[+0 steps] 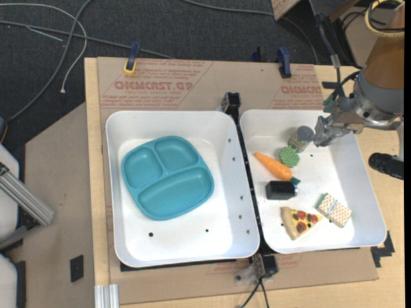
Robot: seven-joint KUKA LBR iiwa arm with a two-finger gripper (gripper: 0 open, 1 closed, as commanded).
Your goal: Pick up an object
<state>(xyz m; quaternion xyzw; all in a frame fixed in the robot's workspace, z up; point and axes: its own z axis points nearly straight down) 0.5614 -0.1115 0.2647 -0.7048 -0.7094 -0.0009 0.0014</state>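
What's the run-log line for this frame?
claw: over right white bin | nearest: grey round lidded jar | grasp: none seen | blue divided plastic plate: left bin

On the bench [64, 172], the left bin [122, 236] holds a divided tray [168, 177]. The right bin [359, 191] holds a carrot [272, 165] at centre, a block [280, 189] just nearer, and a pizza slice [299, 221] nearest. The hand [322, 135] hangs over its far side.

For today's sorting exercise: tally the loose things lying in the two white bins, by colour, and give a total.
Blue: 1, divided plate
Orange: 1, carrot
Green: 1, knobbly item
Grey: 1, small round item
Black: 1, block
Mixed colours: 2, pizza slice, patterned packet
Total: 7
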